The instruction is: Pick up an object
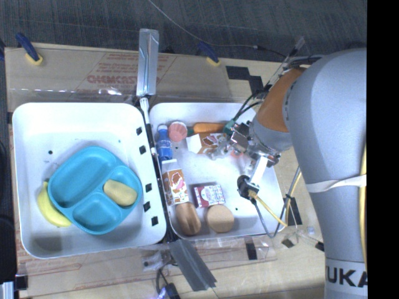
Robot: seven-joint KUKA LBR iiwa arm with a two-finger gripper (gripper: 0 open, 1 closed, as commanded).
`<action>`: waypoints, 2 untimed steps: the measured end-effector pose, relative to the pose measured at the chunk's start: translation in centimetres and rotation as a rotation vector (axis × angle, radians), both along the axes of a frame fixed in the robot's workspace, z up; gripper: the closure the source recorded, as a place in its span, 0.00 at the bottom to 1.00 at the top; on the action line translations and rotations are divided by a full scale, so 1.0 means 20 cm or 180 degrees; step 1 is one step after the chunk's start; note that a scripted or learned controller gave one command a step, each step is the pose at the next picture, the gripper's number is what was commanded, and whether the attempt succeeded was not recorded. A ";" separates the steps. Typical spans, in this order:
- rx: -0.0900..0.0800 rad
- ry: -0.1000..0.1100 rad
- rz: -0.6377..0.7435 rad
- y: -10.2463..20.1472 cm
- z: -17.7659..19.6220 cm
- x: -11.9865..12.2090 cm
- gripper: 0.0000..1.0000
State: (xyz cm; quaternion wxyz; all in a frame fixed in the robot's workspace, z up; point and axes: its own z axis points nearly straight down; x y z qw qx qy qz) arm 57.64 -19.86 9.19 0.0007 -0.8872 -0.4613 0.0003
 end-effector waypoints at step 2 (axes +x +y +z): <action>0.0010 0.0014 -0.0848 0.18 0.23 -0.31 1.00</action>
